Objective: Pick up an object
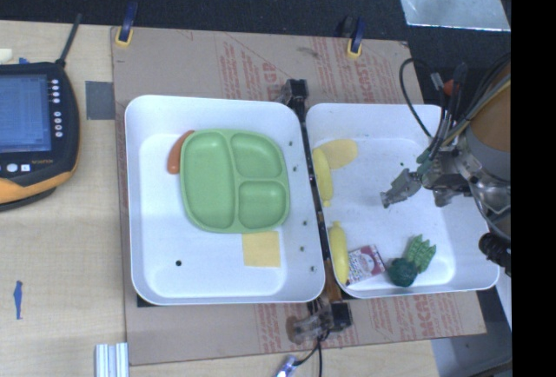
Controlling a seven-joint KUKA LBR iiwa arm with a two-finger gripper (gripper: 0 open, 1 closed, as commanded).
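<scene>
— Several things we could pick lie in the right bin (pixel 373 116): a yellow banana (pixel 322 175) along its left wall, a pale yellow piece (pixel 340 151) touching the banana's top end, a second yellow piece (pixel 337 251) lower down by the same wall, a small red and white packet (pixel 366 263) just beside it, and a green toy (pixel 411 261) near the front right corner.

— And the claw?

— We see the claw (pixel 398 193) over the middle of the right bin, on bare white floor, well apart from the banana and above the green toy. Its grey fingers (pixel 401 188) point left. Nothing sits between them, and we cannot tell how wide they stand.

— What about the left bin?

— In the left bin (pixel 139 193) we see a green divided plate (pixel 234 181), an orange thing (pixel 176 153) half under the plate's left edge, and a yellow square (pixel 261 248) touching its front edge.

— Beyond the bins?

— Both bins rest on brown cardboard (pixel 217 62) on the worktop (pixel 52 280). A handheld control pad (pixel 35 132) lies at the far left.
</scene>
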